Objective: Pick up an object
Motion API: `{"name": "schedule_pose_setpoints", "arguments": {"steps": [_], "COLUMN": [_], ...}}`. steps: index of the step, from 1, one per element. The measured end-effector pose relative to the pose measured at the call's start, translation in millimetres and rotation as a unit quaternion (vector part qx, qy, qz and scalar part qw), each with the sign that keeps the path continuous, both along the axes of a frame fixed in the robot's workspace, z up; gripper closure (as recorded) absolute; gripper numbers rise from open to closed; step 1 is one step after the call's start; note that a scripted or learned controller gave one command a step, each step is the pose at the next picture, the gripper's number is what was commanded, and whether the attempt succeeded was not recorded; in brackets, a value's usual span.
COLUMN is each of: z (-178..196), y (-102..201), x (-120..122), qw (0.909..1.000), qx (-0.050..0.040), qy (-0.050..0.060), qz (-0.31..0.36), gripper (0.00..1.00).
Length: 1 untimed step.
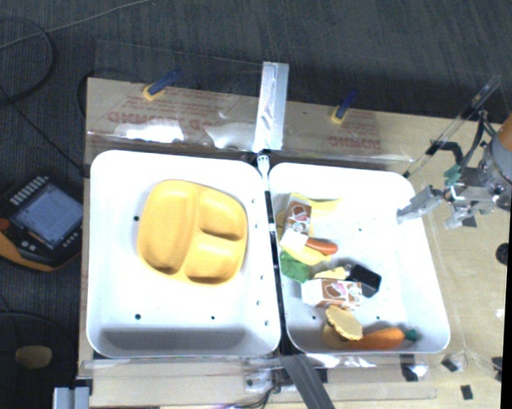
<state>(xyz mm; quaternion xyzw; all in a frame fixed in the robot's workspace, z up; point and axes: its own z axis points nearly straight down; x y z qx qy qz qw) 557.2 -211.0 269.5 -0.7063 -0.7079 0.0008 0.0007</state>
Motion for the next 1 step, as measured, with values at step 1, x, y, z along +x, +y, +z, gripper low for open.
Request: {"name": "schedule_pose_setpoints", "arguments": {"steps": [1], "z": [-114.6], "y": [58.2], "x": [59.3], "qw": [0.9989], "qx": [0.0001], "qy": [0.0], "qz": [0.047], "gripper": [0.0]}}
